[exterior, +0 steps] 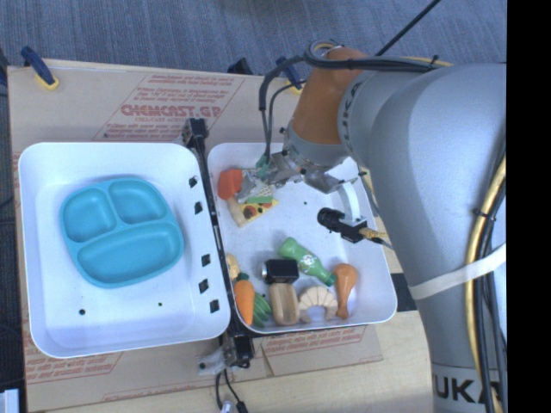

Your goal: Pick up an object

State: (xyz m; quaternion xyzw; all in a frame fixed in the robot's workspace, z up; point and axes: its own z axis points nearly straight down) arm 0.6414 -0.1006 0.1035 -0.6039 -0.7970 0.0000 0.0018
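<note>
The grey arm [430,179] reached in from the right and bent down over the far left corner of the right bin [379,304]. Its end effector [263,175] sat low there, just above a toy pizza slice [250,210] and just beside a round orange-red toy [229,182]. Whether it was wide or narrow could not be told, since the wrist and cables covered it, and nothing could be seen held in it.

The pizza slice lay flat on the bin floor near the left wall, with the orange-red toy close behind it.

The other toys were crowded along the near side of the same bin. A green bottle [306,261] lay tilted near the middle. A chicken drumstick [345,282] lay to its right, and a pale croissant [317,298] lay in front of it. A wooden block with a black cap [281,292] stood beside the croissant. A carrot [244,300] lay by the left wall, next to a small yellow piece [232,268].

The left bin [34,231] held a blue divided plate [121,229], resting flat. Both bins stood side by side on the cardboard-covered bench [164,101].
</note>
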